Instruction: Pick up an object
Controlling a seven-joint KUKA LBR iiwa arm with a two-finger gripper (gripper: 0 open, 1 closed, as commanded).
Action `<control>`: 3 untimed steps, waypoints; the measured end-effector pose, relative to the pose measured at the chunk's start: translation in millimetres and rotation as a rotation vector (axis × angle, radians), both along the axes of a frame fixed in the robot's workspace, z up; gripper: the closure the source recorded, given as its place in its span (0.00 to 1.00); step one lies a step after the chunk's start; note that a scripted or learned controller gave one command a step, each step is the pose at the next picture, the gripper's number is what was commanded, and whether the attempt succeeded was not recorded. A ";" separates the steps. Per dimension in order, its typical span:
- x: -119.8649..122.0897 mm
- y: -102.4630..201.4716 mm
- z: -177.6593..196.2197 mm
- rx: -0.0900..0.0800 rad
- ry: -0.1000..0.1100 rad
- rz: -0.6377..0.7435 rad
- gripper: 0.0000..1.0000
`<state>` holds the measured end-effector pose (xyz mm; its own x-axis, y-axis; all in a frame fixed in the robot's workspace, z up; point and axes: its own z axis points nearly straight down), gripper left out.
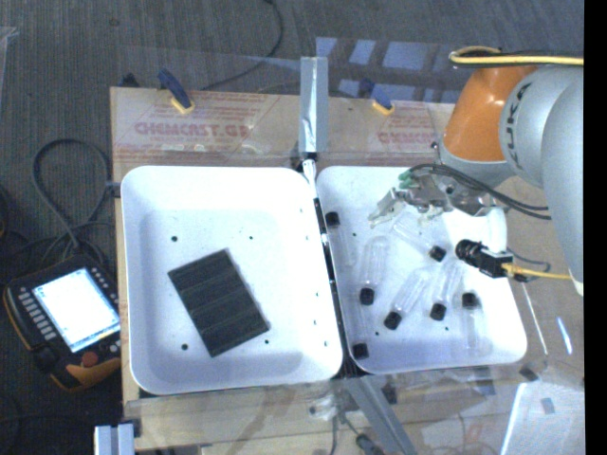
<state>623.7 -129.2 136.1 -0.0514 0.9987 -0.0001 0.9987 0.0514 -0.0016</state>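
Observation:
Several clear plastic tubes with black caps lie scattered in the right bin (510, 341). One tube (376, 257) lies near the bin's middle and another tube (412, 294) lies just right of it. My gripper (403, 200) hangs over the back of the right bin, above and behind these tubes, with the orange band (484, 112) of the arm behind it. I see nothing clearly held at the gripper. A black ribbed pad (218, 301) lies flat in the left bin (133, 254).
A divider wall (322, 254) separates the two bins. A black connector with a yellow cable (484, 257) reaches over the right bin's right side. A teach pendant (62, 320) lies on the floor left of the bench. Blue clamps (174, 86) hold the bench's back edge.

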 end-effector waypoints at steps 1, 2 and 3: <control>-5.3 19.5 -46.2 -0.004 -0.012 0.014 0.00; -3.6 19.7 -35.0 -0.003 -0.017 0.014 1.00; -3.7 19.7 -35.1 -0.003 -0.017 0.014 0.00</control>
